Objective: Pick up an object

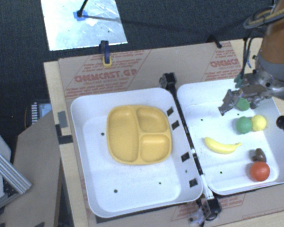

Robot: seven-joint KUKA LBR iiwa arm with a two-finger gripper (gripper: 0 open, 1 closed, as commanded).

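On the bench sit two white bins side by side. The left bin holds one thing: a yellow plate with three compartments, lying flat near the bin's middle. The right bin holds six things. One yellow banana lies on the floor of the bin left of the middle, its curve opening upward in the view. Beyond it to the right are two green balls: one sits high in the bin, right at the fingers, and the other lies just below it, touching a single yellow ball on its right. Nearer the front edge, one small brown object rests just above one red-orange ball, the two nearly touching. The gripper comes in from the right over the upper part of the right bin, its dark fingers pointing left and down. The upper green ball shows behind them, but I cannot tell how far apart the fingers stand, or whether they have the ball between them.
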